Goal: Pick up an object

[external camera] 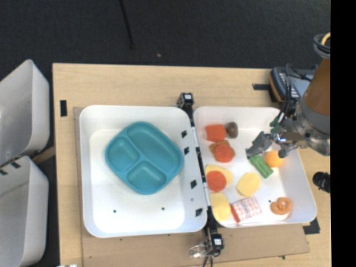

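Observation:
My gripper hangs over the right side of the right bin, reaching in from the right, with its fingers spread apart and nothing seen between them. Just below it lie a green block and a small orange ball, side by side. The left fingertip sits right above the green block's upper end. Whether it touches the block cannot be told.
The right bin also holds a red-orange block, a brown ball, two red round pieces, yellow pieces, a red-and-white packet and an orange ring. A teal divided plate lies in the left bin.

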`<state>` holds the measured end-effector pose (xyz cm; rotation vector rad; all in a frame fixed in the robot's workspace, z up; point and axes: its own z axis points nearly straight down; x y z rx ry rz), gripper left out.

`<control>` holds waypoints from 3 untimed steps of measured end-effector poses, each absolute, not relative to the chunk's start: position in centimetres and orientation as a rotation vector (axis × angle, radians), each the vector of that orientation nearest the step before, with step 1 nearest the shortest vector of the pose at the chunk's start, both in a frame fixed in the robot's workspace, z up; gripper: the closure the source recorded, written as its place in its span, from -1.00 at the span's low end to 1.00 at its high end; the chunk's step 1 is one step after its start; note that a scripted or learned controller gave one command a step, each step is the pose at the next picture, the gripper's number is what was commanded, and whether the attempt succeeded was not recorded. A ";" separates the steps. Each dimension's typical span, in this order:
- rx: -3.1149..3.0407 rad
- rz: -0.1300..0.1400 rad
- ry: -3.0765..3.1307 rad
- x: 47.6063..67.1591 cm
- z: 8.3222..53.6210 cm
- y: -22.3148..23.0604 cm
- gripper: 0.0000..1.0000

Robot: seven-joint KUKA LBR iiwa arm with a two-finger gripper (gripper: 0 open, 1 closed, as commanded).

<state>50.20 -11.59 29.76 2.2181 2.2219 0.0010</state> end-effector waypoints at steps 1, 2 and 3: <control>2.223 -0.003 2.221 50.8 25.4 -11.4 -1.00; 2.224 -0.004 2.222 49.9 19.8 -11.9 -1.00; 2.223 -0.003 2.221 49.4 13.8 -11.7 -1.00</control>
